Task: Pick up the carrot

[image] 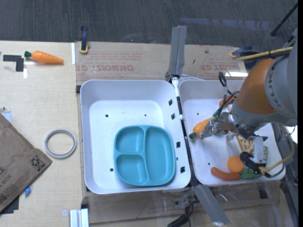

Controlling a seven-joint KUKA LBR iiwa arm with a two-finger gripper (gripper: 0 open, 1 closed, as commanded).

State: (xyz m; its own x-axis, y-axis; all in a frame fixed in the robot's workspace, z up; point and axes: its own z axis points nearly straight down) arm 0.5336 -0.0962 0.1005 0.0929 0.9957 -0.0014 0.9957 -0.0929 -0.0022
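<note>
gripper at the carrot, right bin

the orange plastic carrot lies near the right white bin's left wall; the metal two-finger gripper touches it, grip state unclear; it may slip sideways.

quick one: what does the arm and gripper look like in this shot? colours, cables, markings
The arm is a rounded grey body with a broad orange band above the wrist. A yellow cable runs along its top, and thinner dark cables loop near the wrist. The gripper is small, of dark and silvery metal, with two thin fingers. No readable markings.
</note>
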